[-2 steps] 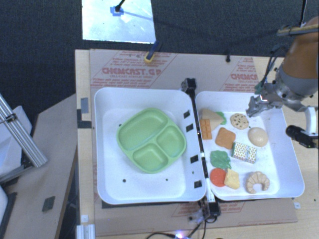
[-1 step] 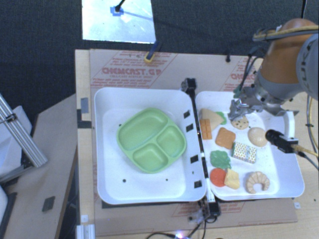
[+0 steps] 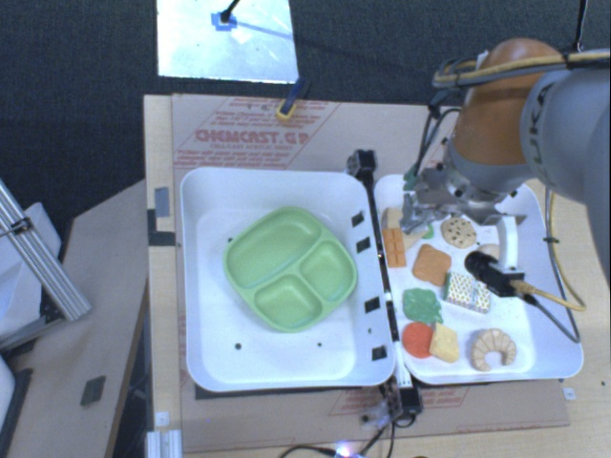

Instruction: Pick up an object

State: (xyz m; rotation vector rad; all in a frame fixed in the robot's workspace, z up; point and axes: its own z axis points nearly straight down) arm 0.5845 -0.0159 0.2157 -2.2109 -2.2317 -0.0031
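The arm comes in from the right and hangs over the far end of the right bin [image 3: 558, 351], its orange band and grey wrist hiding much of that corner. The gripper [image 3: 420, 216] sits low over the bin's far left part, next to the divider between the two bins. Whether it is released or clenched cannot be told from this slanted view, and nothing can be seen caught in it. The task names no particular object, so the likeliest target is judged by nearness. Closest is the wafer [image 3: 393, 246], a long orange-brown bar just beside the gripper on the near left side; its long axis runs roughly along the divider, from far to near. The cookie [image 3: 459, 231], round with dark chips, lies just to the gripper's right, and the cracker [image 3: 431, 264], a tan square, lies a little nearer the camera. Further toward the near edge sit a patterned block [image 3: 468, 293], broccoli [image 3: 420, 304], a tomato [image 3: 417, 339], cheese [image 3: 444, 343] and a croissant [image 3: 493, 348], all well apart from the gripper. The left bin [image 3: 205, 351] holds a green divided plate [image 3: 290, 268], which seems no part of this try. If the wafer is the aim, the gripper needs a short shift toward the divider and the near side, closing across the bar's narrow width; the divider wall close by could crowd that approach.
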